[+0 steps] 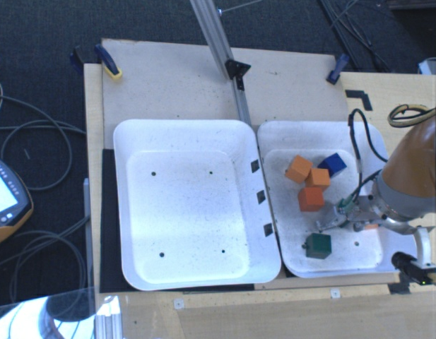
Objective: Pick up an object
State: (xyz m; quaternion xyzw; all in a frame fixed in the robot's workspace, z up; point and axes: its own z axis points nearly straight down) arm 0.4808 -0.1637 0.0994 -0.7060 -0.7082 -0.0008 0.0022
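The gripper [336, 217] sits low inside the right bin [274, 246], reaching in from the right at the end of the grey arm [415, 175] with its orange band. Its metal tips point left, toward the middle of the bin, and nothing lies between them; whether they are spread or pressed together I cannot tell at this size and angle.

The gripper hangs between two of the blocks. Just above and left of it is an orange-red block [311, 198], near but apart from the tips. Just below and left is a dark green block [319, 246], also near and apart from them. Further up the bin, two lighter orange blocks [299, 169] sit close together, one toward the bin's centre and one touching the orange-red block's upper side. A blue block [334, 164] lies beside them, toward the bin's far right.

The left bin [126, 189] stands alongside, its rim meeting the right bin's rim down the middle. Both rest on the pale tabletop [175, 83], which has blue clamps [109, 62] at its far corners and a slanted metal pole [214, 30] rising from its far edge.
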